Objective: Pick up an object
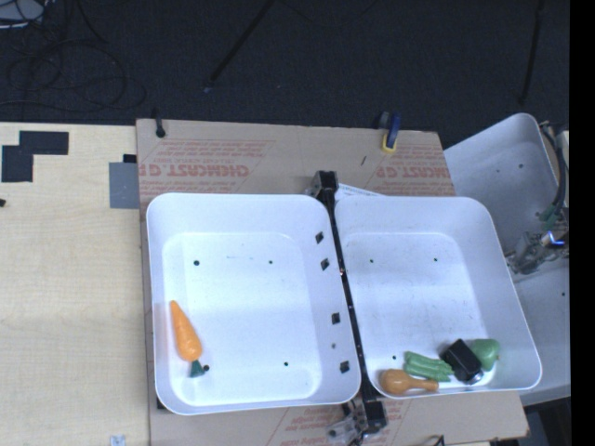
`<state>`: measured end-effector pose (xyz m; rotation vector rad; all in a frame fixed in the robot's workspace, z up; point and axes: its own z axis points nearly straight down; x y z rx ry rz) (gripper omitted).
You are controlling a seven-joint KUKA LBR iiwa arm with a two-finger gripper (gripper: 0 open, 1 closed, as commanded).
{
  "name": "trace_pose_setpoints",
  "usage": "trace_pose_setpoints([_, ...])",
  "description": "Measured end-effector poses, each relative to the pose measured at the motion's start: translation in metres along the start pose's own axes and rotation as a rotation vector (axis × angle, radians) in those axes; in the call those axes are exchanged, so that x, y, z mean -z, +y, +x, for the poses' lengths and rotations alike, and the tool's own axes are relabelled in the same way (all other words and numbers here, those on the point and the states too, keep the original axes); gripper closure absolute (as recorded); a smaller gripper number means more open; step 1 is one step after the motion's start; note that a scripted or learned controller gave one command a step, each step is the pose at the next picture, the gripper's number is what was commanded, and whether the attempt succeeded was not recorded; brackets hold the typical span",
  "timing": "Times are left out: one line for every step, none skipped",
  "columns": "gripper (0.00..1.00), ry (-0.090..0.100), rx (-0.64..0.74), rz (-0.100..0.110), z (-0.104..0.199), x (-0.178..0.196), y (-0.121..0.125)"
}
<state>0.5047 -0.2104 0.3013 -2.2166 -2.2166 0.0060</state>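
Candidate objects sit low in the frame: an orange carrot lies alone along the left wall of the left bin, with a small dark green bit just below its tip; a huddle in the lower right corner of the right bin holds a green pod-like piece, a black block, a light green item and an orange-tan pear-shaped piece. Risks: the corner huddle is touching or overlapping, so a grab there could catch two things or shove one against the bin wall and slip; the carrot hugs the wall, leaving little room on that side (the lone one looks the safer pick, just a judgement). The claw's state cannot be told from this picture. Hard to read: some metal and wires at the right edge, mid-height, blurred, unclear what they belong to; the black block covers part of the light green item; a dark clamp-like thing at the bottom centre is cut off. The tabletop at the left is bare wood.
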Motion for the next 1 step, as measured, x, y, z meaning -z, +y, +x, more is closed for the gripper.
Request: trace_pose_setpoints([1.0,-0.003,-0.001,-0.008,-0.0028,0.038,-0.0297])
